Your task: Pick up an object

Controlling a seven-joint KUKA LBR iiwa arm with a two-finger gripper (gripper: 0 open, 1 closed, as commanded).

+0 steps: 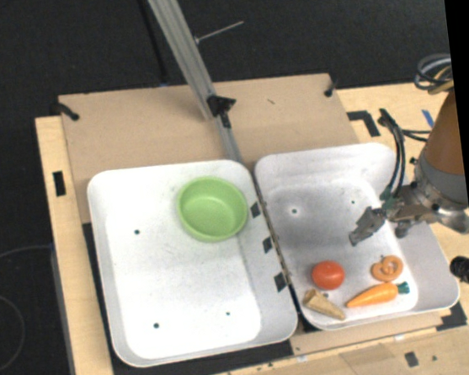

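Hand [373,223] hovering in right bin [318,176], finger state unclear, toy tomato [328,275] at its seven o'clock.

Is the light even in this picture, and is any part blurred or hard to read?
Camera view: the surroundings are dark; the left bin is bright, while the right bin has a grey mottled patch. The gripper looks soft, and the carrot and tomato lack detail.

Green bowl [212,209] on speckled white bin [149,320]; red tomato [328,275], orange carrot [372,295] with green tip, tan wedge [323,305] below the grey fingers [365,227].
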